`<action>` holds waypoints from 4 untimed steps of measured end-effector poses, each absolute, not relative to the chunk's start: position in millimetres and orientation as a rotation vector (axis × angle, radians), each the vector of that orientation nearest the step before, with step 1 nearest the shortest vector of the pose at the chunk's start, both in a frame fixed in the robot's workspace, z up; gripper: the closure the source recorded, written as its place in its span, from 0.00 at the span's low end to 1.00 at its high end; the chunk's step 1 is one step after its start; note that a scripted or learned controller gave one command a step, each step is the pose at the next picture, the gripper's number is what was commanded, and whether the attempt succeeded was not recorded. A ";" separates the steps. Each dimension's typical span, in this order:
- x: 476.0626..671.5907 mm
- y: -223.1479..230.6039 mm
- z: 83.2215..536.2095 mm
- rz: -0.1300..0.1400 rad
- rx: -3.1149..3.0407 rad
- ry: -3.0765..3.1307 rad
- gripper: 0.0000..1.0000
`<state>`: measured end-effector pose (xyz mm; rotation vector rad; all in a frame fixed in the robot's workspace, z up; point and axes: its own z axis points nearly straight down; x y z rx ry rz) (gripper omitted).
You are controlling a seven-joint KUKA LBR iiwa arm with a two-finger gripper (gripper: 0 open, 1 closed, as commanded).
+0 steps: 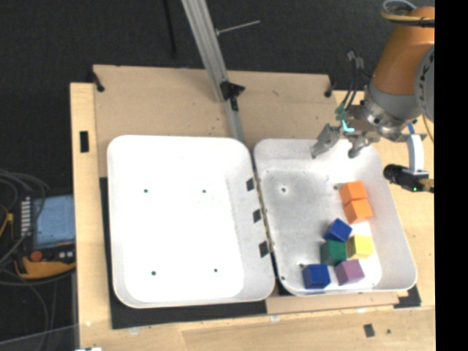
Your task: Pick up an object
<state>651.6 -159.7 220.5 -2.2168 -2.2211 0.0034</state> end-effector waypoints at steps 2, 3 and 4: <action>641.5 -164.1 170.4 0.007 -2.221 -2.219 0.00; 645.4 -162.1 127.8 0.004 -2.219 -2.224 0.00; 645.4 -163.2 95.9 0.005 -2.221 -2.222 0.00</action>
